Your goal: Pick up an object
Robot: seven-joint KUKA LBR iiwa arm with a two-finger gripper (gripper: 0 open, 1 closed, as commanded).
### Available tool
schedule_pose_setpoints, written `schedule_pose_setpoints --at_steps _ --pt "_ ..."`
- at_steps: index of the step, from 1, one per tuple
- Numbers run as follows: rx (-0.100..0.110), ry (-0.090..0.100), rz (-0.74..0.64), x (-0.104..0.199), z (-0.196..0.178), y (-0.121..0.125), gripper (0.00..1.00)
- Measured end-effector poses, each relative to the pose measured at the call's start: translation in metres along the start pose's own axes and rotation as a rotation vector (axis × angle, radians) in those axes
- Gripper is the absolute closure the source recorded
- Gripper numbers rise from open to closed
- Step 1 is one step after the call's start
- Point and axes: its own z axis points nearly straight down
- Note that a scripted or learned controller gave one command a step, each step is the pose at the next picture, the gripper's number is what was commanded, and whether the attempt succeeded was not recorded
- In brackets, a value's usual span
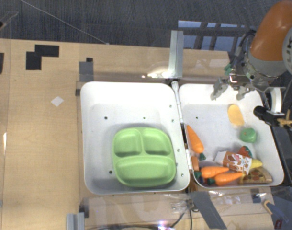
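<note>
Now | tool fingers apart, nothing between | yellow lemon smooth, oval, just below tool

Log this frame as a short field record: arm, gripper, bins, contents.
arm: reaches in from the right, over the right bin's far corner
gripper: open, nothing between its fingers
left bin: green tray
right bin: yellow piece, green ball, carrots, carton
task status: nothing picked up yet

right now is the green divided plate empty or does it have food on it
Empty. The green plate lies in the left bin with all three compartments bare.
</note>
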Motion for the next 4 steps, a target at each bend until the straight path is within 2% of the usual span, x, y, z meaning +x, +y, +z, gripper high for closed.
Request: schedule_pose_setpoints --at_steps 1,2,3,4 --pt "0.002 0.000 0.178 -0.002 0.087 -0.082 0.00" --pt "0.000 0.001 0.114 0.062 0.039 -0.063 0.00" --pt "-0.002 -0.001 -0.066 0.040 0.038 -0.034 0.00" --pt "-0.003 -0.001 -0.057 0.060 -0.030 0.020 0.00"
